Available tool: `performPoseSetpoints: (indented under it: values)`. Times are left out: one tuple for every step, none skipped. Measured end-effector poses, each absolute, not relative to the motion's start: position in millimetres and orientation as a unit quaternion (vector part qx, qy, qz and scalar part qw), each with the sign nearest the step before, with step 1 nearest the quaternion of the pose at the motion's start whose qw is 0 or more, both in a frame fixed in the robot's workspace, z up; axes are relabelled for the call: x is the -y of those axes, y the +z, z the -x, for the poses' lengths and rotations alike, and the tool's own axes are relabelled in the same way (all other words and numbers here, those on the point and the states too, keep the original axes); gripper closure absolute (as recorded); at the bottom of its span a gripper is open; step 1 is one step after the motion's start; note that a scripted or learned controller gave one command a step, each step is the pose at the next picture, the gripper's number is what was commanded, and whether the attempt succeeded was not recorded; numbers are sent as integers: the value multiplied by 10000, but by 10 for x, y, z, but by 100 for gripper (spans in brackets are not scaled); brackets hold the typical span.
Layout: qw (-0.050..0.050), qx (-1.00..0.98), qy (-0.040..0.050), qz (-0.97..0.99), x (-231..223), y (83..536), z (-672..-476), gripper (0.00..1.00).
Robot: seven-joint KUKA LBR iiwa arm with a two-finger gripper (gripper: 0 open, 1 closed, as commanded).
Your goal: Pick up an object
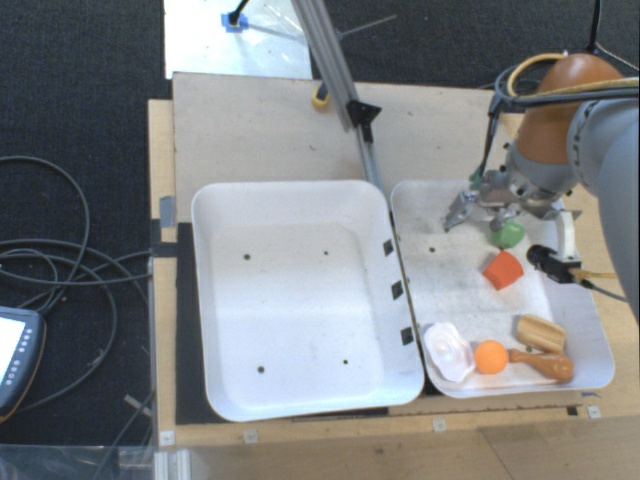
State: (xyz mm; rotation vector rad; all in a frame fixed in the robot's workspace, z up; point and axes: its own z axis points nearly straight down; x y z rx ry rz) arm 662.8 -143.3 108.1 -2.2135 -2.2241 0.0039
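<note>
My gripper [508, 224] hangs over the back of the right bin [432, 200], below the grey arm and its orange band. Its fingers stand spread: one grey finger [455, 215] points to the left and a pale one [567, 230] is on the right. A small green round object [509, 235] lies on the bin floor between them and partly under the wrist; I cannot tell whether the fingers touch it. Just in front of it sits an orange-red block [503, 269].
At the right bin's front lie a white crumpled item [447, 351], an orange ball [490, 357], a tan wooden block [540, 332] and a brown handle [546, 367]. The left bin [215, 268] adjoins it. A grey pole [335, 58] slants over the bench's back.
</note>
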Motion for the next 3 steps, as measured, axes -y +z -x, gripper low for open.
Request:
performPoseSetpoints:
  values:
    - [-22, 7096, -16, 7046, 1438, 1238, -6656, 100]
    - [-33, 7086, -20, 7056, 1516, 1743, -6725, 100]
    - [-35, 7093, -21, 7049, 1519, 2273, -6743, 100]
